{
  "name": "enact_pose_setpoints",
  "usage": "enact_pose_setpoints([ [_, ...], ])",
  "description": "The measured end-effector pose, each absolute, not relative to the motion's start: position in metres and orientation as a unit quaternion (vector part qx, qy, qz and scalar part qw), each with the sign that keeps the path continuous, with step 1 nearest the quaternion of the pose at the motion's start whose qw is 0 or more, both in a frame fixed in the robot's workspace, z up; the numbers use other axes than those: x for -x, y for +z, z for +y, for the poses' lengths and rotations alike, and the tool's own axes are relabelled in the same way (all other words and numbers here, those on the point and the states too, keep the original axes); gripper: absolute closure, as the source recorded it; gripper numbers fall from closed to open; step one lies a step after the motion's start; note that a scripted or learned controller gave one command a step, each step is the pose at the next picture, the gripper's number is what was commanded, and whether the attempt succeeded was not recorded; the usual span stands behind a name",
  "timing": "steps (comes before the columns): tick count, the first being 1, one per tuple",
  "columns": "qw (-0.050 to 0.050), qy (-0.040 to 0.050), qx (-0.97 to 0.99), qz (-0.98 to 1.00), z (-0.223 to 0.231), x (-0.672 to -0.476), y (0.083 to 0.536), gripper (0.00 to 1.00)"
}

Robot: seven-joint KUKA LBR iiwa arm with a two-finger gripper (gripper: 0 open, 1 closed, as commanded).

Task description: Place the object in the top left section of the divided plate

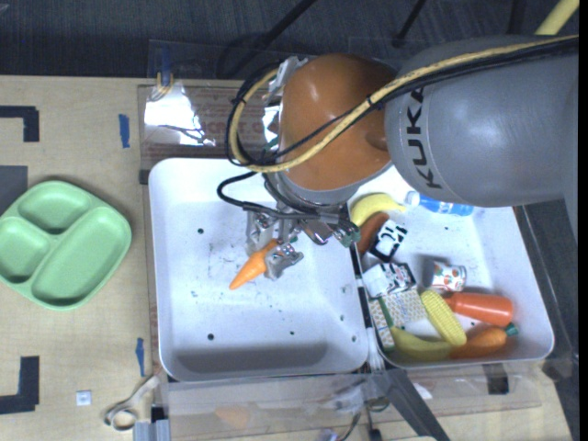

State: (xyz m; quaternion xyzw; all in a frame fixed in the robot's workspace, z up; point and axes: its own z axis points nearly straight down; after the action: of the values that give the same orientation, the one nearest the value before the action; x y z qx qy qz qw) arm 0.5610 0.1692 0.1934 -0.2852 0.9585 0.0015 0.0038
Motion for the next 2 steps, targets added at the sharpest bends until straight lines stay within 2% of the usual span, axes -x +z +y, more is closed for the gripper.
enact_pose_setpoints([
  [1,0.003,0.0014,0.194,0.981,0.215,-0.507,0.094,1.0],
  [2,0.003,0.0013,0.115,0.993,0.227,-0.567,0.283,1.0],
])
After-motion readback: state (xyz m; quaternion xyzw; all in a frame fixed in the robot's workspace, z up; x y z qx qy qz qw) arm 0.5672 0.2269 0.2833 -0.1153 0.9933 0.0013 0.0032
